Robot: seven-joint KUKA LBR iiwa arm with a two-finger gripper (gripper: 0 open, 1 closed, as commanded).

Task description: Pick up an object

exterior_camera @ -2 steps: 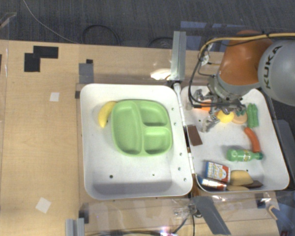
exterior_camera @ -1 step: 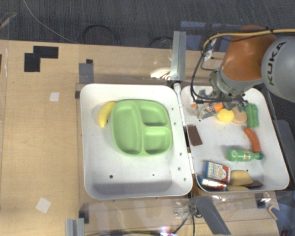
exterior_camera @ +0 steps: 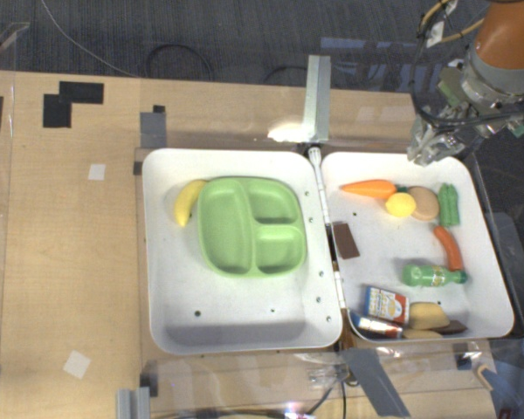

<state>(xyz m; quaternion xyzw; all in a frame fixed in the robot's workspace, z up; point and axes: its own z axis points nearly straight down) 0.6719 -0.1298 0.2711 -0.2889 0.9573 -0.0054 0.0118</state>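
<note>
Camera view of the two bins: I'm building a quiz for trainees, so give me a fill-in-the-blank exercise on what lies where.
1. The banana lies in the ____ bin, beside the green tray.
2. The carrot is coloured ____.
3. The green bottle lies in the ____ bin.
4. The end effector sits over the right bin's far ____ corner.

Missing words: left; orange; right; right

The grey arm (exterior_camera: pixel 498 77) reaches in from the far right, its orange band (exterior_camera: pixel 509 35) uppermost at the picture's top edge, the wrist angled down and leftward, with the pincer (exterior_camera: pixel 433 147) hanging low at its tip.
</note>
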